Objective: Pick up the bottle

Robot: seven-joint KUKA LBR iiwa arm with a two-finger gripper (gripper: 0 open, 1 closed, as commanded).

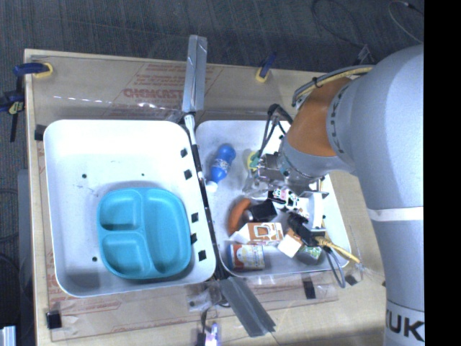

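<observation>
You cannot tell how the jaws [274, 186] stand; they hang low in the right bin [216, 132], over the clutter. The bottle [219, 163] lies by that bin's left wall, toward the table's far edge. A blue tray [142, 231] sits in the left bin [65, 157].

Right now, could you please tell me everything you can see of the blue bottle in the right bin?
The blue bottle is small, with a round blue end toward the bin's back and a pale, clear-looking body with a blue label, seemingly plastic. It lies on its side, slightly slanted, on the floor of the right bin, close beside the divider between the bins. It lies apart from the clutter nearer the front. The gripper is to its right, not touching it.
</observation>
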